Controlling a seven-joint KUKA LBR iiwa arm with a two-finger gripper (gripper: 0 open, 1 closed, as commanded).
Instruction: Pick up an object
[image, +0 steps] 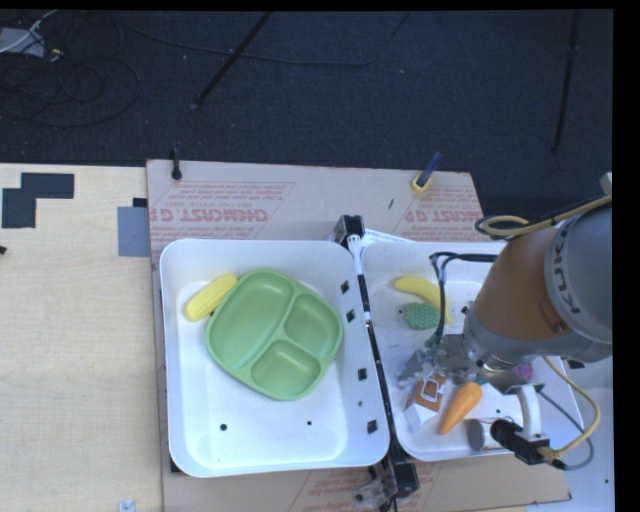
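The right bin (386, 300) holds a yellow banana (418, 288) at the back and a green knobbly toy (420, 316) just in front of it. Nearer the front lie an orange carrot (458, 408), a small brown and white packet (428, 393) and a grey piece (474, 434). My gripper (428, 362) hangs low over the middle of this bin, just above the packet and left of the carrot's thick end. The orange wrist band and grey arm (530, 300) hide the bin's right half.
The left bin (190, 420) carries a green divided plate (275, 335), with a yellow corn cob (208, 297) at the plate's back left edge. A black divider (362, 330) runs between the bins. Cables (560, 455) trail at the right bin's front right.
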